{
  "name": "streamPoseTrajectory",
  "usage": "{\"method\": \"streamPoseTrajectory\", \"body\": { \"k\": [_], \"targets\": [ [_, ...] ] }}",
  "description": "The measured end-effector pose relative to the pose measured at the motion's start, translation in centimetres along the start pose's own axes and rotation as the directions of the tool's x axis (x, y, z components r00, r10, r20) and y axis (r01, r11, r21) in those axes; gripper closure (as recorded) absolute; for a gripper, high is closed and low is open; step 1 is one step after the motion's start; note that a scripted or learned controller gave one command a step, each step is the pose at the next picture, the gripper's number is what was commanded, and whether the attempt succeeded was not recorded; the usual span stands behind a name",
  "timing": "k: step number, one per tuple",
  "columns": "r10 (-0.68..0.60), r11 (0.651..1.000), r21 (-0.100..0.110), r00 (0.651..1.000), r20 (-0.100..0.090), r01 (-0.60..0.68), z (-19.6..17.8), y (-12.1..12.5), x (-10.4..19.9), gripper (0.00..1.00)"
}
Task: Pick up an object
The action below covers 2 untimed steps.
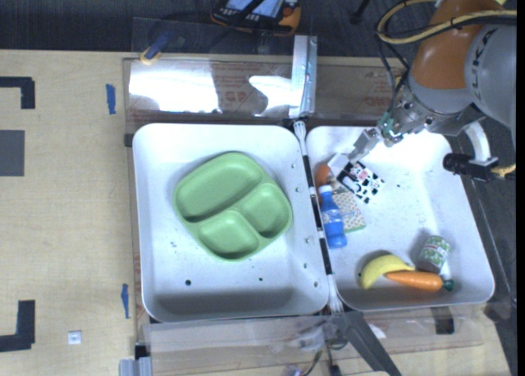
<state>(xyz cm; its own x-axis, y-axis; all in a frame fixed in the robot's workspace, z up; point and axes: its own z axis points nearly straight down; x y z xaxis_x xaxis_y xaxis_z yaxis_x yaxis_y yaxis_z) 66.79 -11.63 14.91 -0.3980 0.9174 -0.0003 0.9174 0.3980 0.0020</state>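
Claw poised in the right bin, grip state impossible to tell, just up-right of the checkered object, nearest candidate.

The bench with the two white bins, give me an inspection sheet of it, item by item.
Surface: wooden bench, two shallow white bins side by side.
Job's things: right bin holds yellow banana, orange carrot, blue plastic bottle, black-and-white checkered box, small green-labelled can.
Clutter: green divided plate in left bin.
Grippers: gripper low over checkered box.
Cables: yellow cable on arm.
Surroundings: handheld screen device beyond bench.
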Motion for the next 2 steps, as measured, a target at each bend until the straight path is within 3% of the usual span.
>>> {"method": "streamPoseTrajectory", "body": {
  "k": [1, 2],
  "targets": [
    [-0.105, 0.994, -0.021, 0.994, 0.013, 0.105, 3.5, -0.3, 1.1, 0.0],
    [-0.33, 0.944, -0.015, 0.944, 0.016, 0.331, 5.1, -5.0, 3.9, 0.0]
  ]
}}
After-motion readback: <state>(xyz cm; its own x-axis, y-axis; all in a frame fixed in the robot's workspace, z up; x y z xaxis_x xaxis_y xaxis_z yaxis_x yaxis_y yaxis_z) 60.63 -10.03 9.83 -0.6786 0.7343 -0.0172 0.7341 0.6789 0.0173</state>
